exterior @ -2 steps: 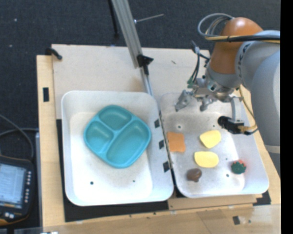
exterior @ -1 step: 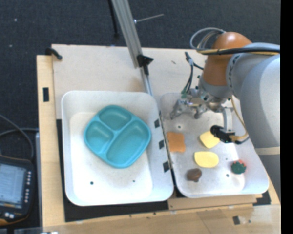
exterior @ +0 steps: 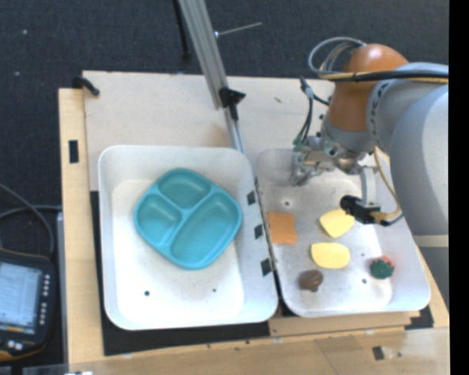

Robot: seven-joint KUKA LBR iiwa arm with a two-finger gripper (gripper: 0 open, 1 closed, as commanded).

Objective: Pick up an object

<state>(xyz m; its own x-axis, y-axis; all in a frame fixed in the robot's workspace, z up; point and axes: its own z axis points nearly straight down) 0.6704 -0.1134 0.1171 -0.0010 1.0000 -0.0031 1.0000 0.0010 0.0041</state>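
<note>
My gripper (exterior: 300, 170) hangs over the far left part of the right bin (exterior: 410, 287), pointing down, with nothing seen in it. Nearer to the camera in the same bin lie an orange square piece (exterior: 281, 227), two yellow pieces (exterior: 337, 223) (exterior: 329, 255), a brown lump (exterior: 311, 280) and a small green and red object (exterior: 382, 267). The orange square is the closest to the gripper, a short way in front of it. All of these lie loose on the bin floor, apart from the gripper.
A teal divided plate (exterior: 189, 217) lies in the left bin (exterior: 117, 287). A slanted metal post (exterior: 211, 53) rises behind the bins. The grey arm (exterior: 410, 155) covers the right bin's far right side. A black cable clip (exterior: 363, 208) hangs near the upper yellow piece.
</note>
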